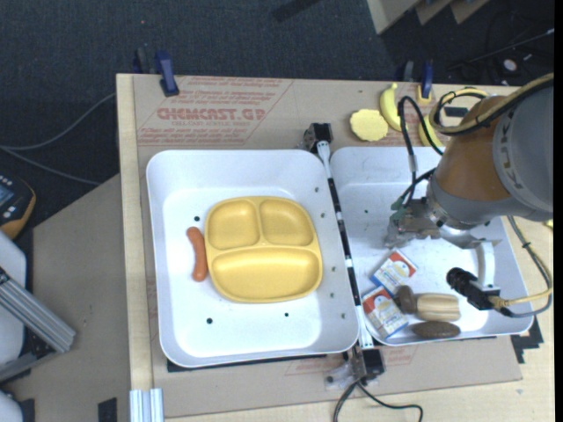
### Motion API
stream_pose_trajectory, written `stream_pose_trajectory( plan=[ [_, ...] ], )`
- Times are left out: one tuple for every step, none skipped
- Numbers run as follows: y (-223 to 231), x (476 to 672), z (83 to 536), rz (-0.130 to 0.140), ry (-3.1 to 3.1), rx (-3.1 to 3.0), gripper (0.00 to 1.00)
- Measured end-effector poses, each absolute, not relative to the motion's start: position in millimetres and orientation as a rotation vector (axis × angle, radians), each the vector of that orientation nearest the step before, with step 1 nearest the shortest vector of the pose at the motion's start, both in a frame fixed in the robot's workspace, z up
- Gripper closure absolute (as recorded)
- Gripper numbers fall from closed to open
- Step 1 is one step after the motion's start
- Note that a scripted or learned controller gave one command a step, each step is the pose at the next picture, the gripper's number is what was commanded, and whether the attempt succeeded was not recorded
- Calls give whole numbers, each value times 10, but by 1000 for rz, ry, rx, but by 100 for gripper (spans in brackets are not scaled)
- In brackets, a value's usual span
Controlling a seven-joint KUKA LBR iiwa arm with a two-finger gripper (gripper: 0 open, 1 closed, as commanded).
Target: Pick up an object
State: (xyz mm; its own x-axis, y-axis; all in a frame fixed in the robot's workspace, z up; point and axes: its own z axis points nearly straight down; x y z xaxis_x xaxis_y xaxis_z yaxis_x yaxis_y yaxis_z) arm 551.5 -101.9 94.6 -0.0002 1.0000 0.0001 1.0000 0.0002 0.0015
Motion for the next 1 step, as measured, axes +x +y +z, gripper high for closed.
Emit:
stream_pose_trajectory(
  plan=[
    [-1019,5513,941,1,2221,2222,0]
  ],
)
